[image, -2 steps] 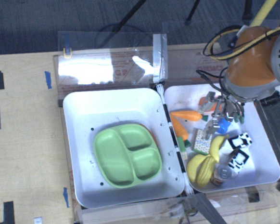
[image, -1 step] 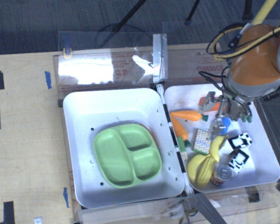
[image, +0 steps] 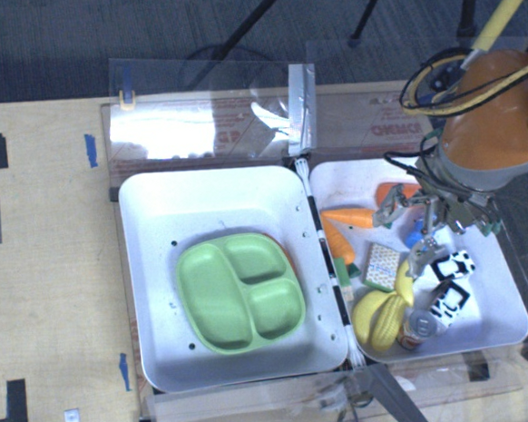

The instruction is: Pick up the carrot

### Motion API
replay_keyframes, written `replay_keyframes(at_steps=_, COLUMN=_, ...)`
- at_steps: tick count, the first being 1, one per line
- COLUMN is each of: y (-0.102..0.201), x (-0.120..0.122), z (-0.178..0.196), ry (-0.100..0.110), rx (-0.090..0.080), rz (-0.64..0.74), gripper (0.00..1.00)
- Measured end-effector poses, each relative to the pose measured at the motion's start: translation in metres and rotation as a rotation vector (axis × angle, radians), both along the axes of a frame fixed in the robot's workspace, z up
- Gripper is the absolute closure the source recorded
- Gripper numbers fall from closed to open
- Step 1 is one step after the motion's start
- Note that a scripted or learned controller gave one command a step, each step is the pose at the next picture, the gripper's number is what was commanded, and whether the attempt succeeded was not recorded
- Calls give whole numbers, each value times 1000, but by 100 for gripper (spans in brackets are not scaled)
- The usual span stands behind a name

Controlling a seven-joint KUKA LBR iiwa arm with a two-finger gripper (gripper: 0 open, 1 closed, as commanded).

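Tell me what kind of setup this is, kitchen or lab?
Most likely a robotics lab bench, not a kitchen: two white bins side by side on a wooden bench, a green divided plate in the left one, toy-like food such as a carrot in the right, tripod legs on carpet behind.

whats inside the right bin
The right bin holds a carrot, a banana, a can and a black-and-white toy. The gripper hangs over the middle, covering whatever lies beneath it.

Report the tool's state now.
Tool: over the right bin, beside the carrot; open or closed cannot be told.
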State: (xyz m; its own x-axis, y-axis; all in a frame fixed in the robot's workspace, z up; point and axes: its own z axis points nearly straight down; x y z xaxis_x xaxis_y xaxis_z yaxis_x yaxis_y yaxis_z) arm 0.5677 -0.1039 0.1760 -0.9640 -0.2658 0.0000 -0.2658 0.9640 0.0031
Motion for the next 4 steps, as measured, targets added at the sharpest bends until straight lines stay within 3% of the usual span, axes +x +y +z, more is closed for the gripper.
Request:
replay_keyframes(at_steps=1, y=-34, x=18, z=5, ry=-7, rx=0, rz=337, gripper=0)
replay_keyframes(at_steps=2, y=-13, x=44, z=2, ry=-7, rx=0, rz=521, gripper=0)
replay_keyframes(at_steps=3, y=8, x=82, z=-31, ry=-8, rx=0, rz=633, gripper=0)
replay_keyframes(at_steps=4, y=7, x=84, z=-22, ry=-14, rx=4, rz=624, gripper=100)
